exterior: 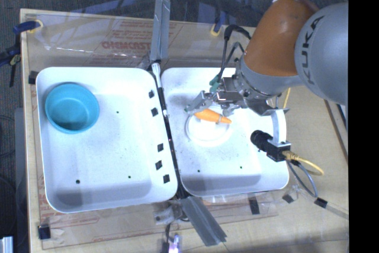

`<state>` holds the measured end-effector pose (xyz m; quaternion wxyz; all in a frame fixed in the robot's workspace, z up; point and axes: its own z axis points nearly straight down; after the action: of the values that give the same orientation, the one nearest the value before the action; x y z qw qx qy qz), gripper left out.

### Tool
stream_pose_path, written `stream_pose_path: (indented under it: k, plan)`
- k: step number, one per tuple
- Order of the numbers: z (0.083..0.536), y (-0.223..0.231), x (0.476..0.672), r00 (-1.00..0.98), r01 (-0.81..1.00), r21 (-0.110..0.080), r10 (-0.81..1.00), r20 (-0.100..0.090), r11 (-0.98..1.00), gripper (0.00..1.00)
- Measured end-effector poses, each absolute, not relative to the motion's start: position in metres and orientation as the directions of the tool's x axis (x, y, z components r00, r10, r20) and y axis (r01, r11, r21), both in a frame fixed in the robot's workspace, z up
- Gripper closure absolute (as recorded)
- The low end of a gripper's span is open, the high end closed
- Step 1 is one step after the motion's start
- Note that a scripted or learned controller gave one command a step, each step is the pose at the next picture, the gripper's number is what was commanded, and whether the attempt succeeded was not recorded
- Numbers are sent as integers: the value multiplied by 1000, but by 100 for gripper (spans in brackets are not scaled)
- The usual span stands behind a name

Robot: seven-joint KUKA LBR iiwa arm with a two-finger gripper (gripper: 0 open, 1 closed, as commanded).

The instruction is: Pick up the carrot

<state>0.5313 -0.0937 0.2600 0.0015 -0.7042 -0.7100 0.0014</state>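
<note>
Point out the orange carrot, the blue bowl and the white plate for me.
Orange carrot (213,117): camera view, middle of its body.
Round blue bowl (71,107): camera view, its inner floor.
Round white plate (207,133): camera view, bare part below the carrot.

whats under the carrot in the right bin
The carrot lies on a white plate on the right bin floor. The gripper hides the plate's far edge.

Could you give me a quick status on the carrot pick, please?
Gripper low over carrot, fingers astride it. Carrot on white plate, right bin. Nothing in the way.
</note>
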Motion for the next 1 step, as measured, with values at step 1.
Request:
stream_pose_path:
  k: [1]
  plan:
    - [197,-143,557,-235,972,-3,972,1,235,0]
